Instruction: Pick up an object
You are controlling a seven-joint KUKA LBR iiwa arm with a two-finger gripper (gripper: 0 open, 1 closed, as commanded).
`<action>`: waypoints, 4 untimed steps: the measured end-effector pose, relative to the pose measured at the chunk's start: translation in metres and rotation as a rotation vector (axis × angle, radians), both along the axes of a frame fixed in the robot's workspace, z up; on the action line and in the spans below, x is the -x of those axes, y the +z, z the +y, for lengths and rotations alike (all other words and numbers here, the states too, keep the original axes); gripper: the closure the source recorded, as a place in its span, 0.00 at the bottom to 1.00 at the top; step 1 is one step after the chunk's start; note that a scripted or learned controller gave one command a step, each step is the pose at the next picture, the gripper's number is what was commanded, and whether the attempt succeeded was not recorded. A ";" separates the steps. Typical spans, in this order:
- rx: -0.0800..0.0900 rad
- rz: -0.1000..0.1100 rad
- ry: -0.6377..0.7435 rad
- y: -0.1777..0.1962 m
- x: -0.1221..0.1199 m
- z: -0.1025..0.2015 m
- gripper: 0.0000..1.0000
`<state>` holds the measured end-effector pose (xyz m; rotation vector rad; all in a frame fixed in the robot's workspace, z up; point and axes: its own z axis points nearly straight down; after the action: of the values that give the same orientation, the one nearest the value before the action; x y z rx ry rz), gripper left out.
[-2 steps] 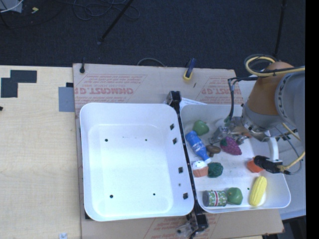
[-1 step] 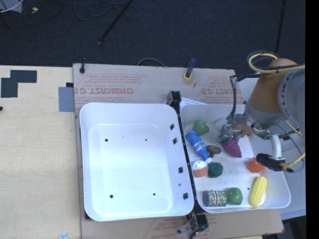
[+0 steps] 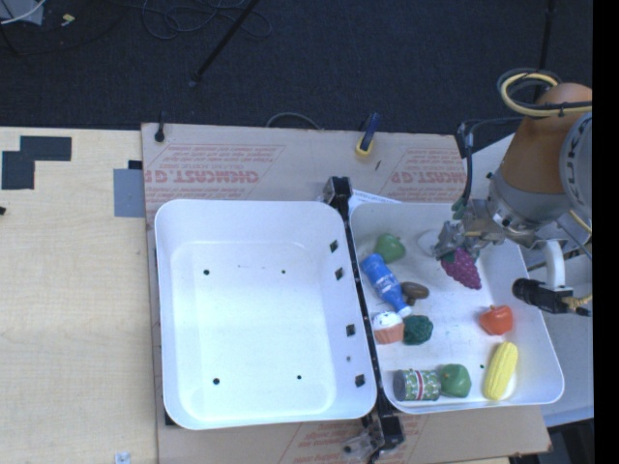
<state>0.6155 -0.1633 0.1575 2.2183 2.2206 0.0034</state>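
Bench and floor, overhead slant view.
Light wood bench top (image 3: 68, 288) carries a printed cardboard sheet (image 3: 242, 167); dark carpet floor (image 3: 338, 46) behind holds loose cables (image 3: 184, 8), possibly a stand leg.

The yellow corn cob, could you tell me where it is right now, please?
The corn cob lies in the right bin, near its front right corner, just below the red tomato and right of the green pepper.

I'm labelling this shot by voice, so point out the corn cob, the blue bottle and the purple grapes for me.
corn cob (image 3: 500, 370), camera view, middle of the yellow cob.
blue bottle (image 3: 382, 280), camera view, middle of its blue body.
purple grapes (image 3: 464, 268), camera view, centre of the bunch, just below the gripper (image 3: 453, 242).
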 end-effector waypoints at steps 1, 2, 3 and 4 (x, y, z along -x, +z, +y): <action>0.000 0.001 -0.004 0.048 0.008 -0.002 1.00; 0.000 0.003 -0.001 0.072 0.008 -0.004 1.00; -0.003 0.008 0.002 0.068 0.030 0.039 1.00; -0.003 0.009 0.002 0.064 0.040 0.085 1.00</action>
<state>0.5757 -0.0787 0.2217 2.2215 2.2292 -0.0027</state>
